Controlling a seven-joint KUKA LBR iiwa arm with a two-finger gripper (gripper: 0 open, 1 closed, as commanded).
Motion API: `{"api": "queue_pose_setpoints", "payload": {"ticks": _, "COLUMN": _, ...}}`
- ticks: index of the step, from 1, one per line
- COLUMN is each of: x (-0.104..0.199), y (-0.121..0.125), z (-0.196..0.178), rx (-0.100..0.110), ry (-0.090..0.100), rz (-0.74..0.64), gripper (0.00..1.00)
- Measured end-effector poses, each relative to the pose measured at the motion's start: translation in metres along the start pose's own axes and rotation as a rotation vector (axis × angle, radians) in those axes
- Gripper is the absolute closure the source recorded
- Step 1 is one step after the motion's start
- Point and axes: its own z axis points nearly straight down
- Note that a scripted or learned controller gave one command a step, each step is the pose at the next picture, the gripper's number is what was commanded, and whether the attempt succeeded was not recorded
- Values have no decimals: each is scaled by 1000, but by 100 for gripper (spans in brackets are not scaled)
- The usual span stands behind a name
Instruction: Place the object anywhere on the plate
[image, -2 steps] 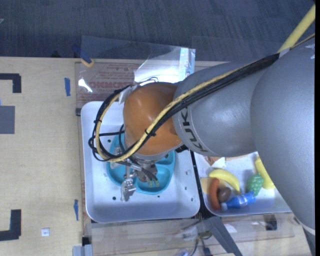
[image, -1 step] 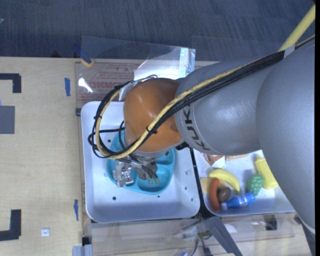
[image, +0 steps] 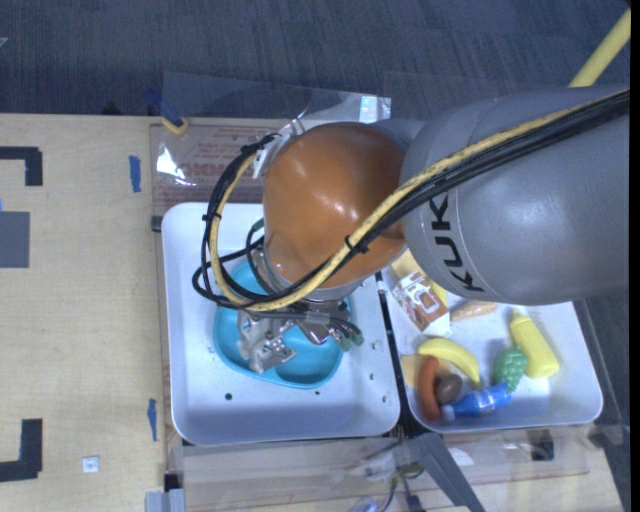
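A blue plate (image: 300, 368) lies in the left white bin (image: 200, 400), mostly covered by the arm. My gripper (image: 268, 347) hangs low over the plate's left half, its metal parts right above the blue surface. The orange wrist band (image: 325, 200) and a bundle of black and yellow cables hide the plate's far side. A small dark green thing (image: 349, 337) shows at the plate's right rim, next to the gripper; I cannot tell whether it is held or lying there.
The right bin (image: 580, 395) holds a banana (image: 452, 352), a yellow bottle (image: 534, 345), a green knobbly item (image: 510, 367), a blue bottle (image: 482, 402), a red-brown piece (image: 430, 385) and a snack packet (image: 420, 300). The grey arm body covers that bin's far part.
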Motion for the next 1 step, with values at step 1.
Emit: {"api": "queue_pose_setpoints", "payload": {"ticks": 1, "x": 7, "y": -7, "z": 135, "rx": -1, "ry": 3, "rz": -261, "gripper": 100}}
